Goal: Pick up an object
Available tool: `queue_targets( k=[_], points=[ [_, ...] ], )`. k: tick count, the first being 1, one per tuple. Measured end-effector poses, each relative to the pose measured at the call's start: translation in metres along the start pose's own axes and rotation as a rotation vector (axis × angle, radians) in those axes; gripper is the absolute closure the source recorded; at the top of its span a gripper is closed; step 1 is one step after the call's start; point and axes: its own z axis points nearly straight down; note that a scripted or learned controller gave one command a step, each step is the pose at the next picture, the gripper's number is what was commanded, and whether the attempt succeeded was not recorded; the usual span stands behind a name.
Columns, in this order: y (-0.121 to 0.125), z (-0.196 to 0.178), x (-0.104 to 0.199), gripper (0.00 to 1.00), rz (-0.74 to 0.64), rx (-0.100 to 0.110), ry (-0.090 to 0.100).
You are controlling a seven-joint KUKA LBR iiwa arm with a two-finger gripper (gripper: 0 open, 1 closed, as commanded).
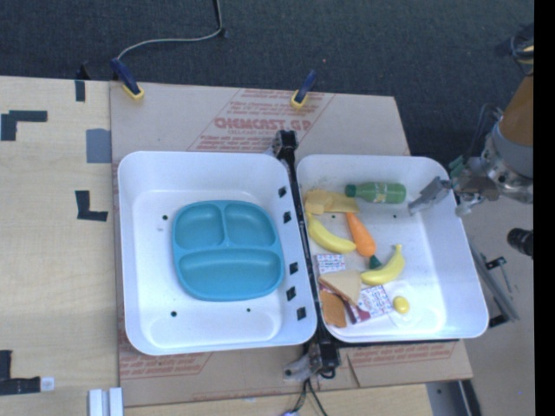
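End effector hangs over right bin's upper right rim; open or clenched, cannot tell. Green bottle lies just beside it, untouched. Arm cut off at right edge.

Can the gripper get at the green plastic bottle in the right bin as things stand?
Probably yes. The green plastic bottle lies near the right bin's far wall with bare floor between it and the gripper; nothing lies on top of it.

red print "CHEMCAST GP" on the cardboard sheet, upside down
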Motion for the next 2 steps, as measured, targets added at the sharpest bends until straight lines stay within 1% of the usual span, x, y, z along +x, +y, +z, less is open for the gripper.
queue_targets(
  k=[1, 2],
  points=[
    [0.051, 0.067, 0.042, 0.00, 0.000, 0.002, 0.002],
    [0.024, 0.103, 0.106, 0.00, 0.000, 0.002, 0.001]
  ],
)
